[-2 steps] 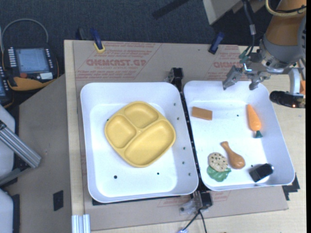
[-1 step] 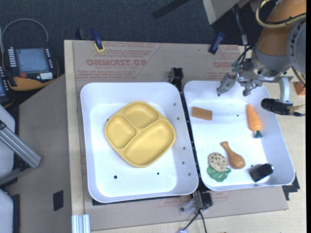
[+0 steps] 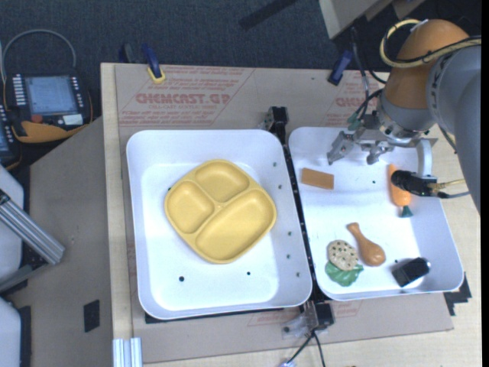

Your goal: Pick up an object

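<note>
STEP: approach, nothing grasped | GRIPPER (image 3: 354, 151): fingers spread apart, upper right of frame, above right bin (image 3: 435, 243) | NEXT: descend onto orange block (image 3: 317, 179) just below-left, then clamp.

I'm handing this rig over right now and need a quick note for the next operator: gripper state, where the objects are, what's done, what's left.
Gripper: open, holding nothing, hovering over the top of the right bin.
Right bin holds: tan block, carrot, drumstick, cookie on a green leaf, black piece.
Left bin: yellow divided plate.
Done: nothing picked yet.
Left: descend on an object, probably the tan block nearest the gripper, close and lift.
</note>
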### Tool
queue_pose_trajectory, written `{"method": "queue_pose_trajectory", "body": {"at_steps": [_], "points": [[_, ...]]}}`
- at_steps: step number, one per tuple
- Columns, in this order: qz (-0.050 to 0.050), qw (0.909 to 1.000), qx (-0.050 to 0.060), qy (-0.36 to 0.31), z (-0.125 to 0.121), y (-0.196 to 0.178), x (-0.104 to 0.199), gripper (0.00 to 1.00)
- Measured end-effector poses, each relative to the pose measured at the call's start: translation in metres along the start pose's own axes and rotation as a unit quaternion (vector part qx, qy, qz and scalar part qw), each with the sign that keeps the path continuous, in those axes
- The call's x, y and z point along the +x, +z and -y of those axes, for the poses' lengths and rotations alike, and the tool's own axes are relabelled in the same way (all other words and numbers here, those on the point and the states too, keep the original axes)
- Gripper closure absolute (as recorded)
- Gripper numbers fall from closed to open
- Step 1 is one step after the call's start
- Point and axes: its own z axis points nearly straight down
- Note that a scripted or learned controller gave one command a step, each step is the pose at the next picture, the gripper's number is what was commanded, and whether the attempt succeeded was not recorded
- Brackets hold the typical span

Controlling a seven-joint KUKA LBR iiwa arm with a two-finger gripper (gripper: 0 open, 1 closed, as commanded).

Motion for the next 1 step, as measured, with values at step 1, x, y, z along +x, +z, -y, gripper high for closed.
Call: {"method": "queue_pose_trajectory", "body": {"at_steps": [1], "points": [[0.001, 1.0000, -0.004, 0.000, -0.0016, -0.0150, -0.0001, 1.00]]}}
